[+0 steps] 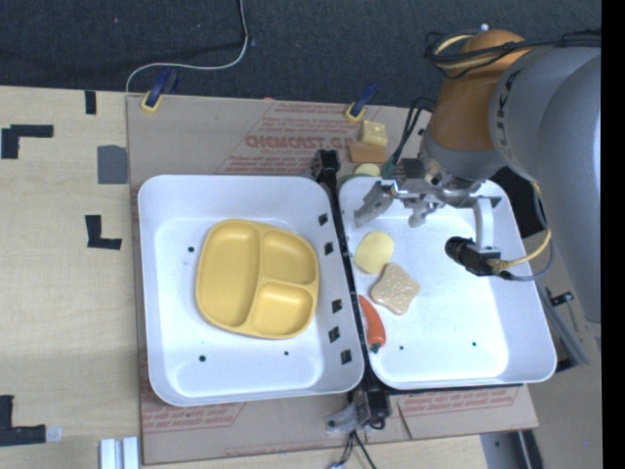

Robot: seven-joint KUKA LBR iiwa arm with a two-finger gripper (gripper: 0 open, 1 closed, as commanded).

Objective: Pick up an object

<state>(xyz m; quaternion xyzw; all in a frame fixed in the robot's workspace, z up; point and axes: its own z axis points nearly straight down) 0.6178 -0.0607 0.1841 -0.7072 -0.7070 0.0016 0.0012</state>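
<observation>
Two white bins sit side by side on the bench. The left bin (161,291) holds a yellow divided tray (256,278), lying flat near its centre. The right bin (508,350) holds the candidate objects, all grouped along its left side, near the divider between the bins: a pale round piece (374,252), a tan bread-shaped slice (394,288) just below it, and an orange carrot-like piece (372,322) lying against the divider wall. A tan block (370,142) and a small pale item (366,170) rest outside the bins, at the upper centre of the frame.

The arm (479,96) reaches in from the right and hangs over the upper part of the right bin. The gripper (395,200) is above and just to the right of the round piece, apart from it. Its fingers appear spread, with nothing between them; the claw is judged open and empty.

The placement suggests an approach stage: the open gripper is positioned near the clustered objects, with the round piece the closest target. No object is lifted yet.

The next move likely calls for a shift toward lower left and a descent. The slice touches or nearly touches the round piece, so a finger could land on it. The carrot lies tight against the wall, which leaves little room for a finger on that side.
</observation>
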